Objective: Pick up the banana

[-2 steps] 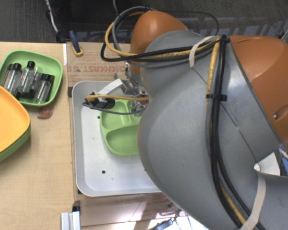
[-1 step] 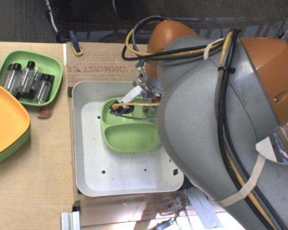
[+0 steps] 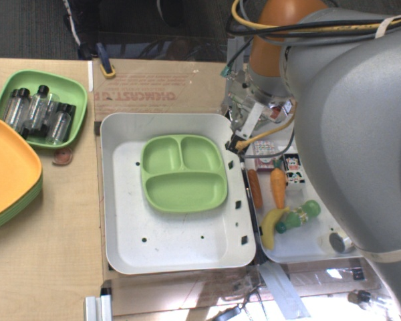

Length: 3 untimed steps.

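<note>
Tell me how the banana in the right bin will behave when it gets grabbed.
The banana looks like a small, glossy toy, so probably stiff, light and somewhat slippery. Its curved shape may let it pivot or rock when pushed. It lies tight against the bin wall and beside the green bottle, so it will likely jam or nudge the bottle rather than slide free.

You see a yellow banana (image 3: 270, 227) beside an orange carrot (image 3: 278, 187) and a green bottle (image 3: 298, 217) — all in a white bin (image 3: 289, 249). The divided plate (image 3: 184, 173) is pale green — the arm (image 3: 347, 112) grey with an orange band.
</note>
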Each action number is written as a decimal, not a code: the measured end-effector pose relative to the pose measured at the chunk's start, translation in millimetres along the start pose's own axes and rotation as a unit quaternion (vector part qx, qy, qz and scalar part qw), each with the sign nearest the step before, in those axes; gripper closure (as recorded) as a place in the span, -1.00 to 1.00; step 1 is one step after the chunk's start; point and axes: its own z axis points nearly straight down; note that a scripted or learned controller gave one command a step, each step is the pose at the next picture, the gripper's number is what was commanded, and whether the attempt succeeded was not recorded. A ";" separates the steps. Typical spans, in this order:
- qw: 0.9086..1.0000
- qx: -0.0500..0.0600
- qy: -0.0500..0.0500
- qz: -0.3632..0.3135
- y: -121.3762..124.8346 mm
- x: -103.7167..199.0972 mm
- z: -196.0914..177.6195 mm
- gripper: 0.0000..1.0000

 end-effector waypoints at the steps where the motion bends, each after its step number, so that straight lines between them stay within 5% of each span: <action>1: 0.992 0.000 0.000 0.129 -24.0 28.7 0.2 1.00; 2: 0.982 0.001 -0.001 0.191 -56.7 33.5 56.2 1.00; 3: 0.941 0.000 0.002 0.337 -75.0 93.9 60.6 1.00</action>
